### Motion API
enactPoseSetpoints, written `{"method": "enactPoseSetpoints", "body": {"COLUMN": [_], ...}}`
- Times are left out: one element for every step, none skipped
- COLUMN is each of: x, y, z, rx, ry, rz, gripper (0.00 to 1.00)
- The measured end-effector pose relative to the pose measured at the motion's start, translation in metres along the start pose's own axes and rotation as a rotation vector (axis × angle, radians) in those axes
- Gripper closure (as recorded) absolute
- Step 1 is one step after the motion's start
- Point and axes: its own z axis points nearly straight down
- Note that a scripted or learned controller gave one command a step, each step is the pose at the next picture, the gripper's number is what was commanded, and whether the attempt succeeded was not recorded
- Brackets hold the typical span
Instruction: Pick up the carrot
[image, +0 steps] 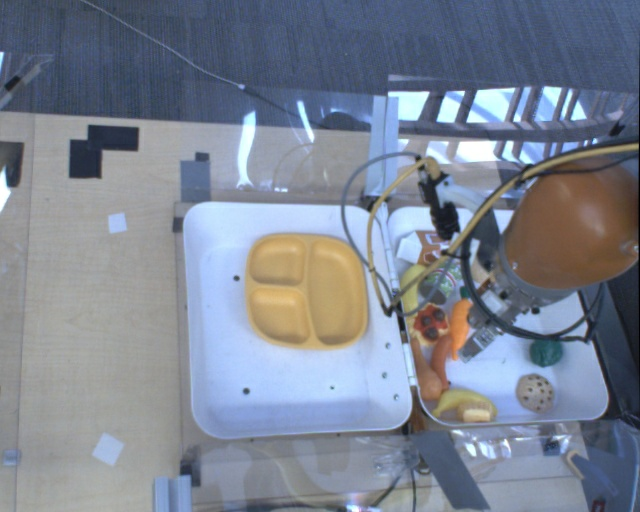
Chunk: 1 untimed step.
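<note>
Hand (478, 335) hovers just right of carrot (458, 328) in right bin (585, 400).

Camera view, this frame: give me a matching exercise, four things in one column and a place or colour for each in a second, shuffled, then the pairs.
Things:
1. yellow divided plate
2. carrot
3. green object
4. tan ball with holes

Places or colours:
A. near corner of the right bin, on the arm's side
B. orange, lying just beside the tool
C. middle of the left bin
D. right bin, under the arm's wrist, just above the ball in the picture

Pairs: 1-C, 2-B, 3-D, 4-A
</note>
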Motion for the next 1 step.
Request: {"method": "enactPoseSetpoints", "body": {"x": [0.0324], "y": [-0.0157], "z": [-0.0069], "rx": [-0.001], "ry": [-0.005], "rz": [-0.613], "gripper": [1.00]}}
